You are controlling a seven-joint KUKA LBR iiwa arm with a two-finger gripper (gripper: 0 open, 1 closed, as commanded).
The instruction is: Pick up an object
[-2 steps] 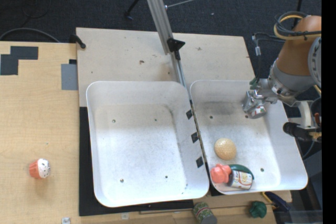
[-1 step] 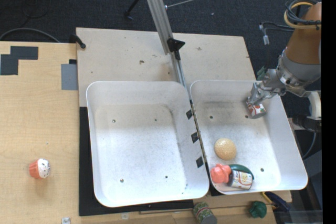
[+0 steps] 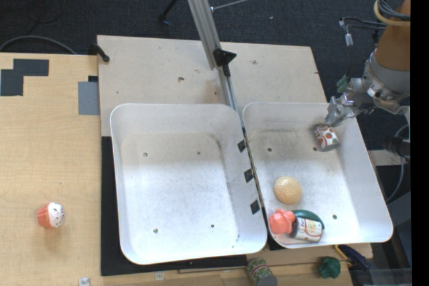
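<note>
Grey arm with orange band [image 3: 392, 43] reaching in from the right, two-finger gripper [image 3: 335, 116] over the far right rim of the right shallow white bin [image 3: 362, 171]. Just below the fingertips, a small red-and-white patterned object [image 3: 327, 137], touching or nearly so; whether clamped between the fingers, impossible to tell, and jaw state likewise unclear. Nearer the bin's middle, a round tan ball [image 3: 287, 189]. At the near edge, a bottle with red cap and dark label [image 3: 297, 225], lying on its side. Left shallow white bin [image 3: 134, 144] alongside. On the wooden bench to the left, a small red-and-white round toy [image 3: 51, 216].
</note>
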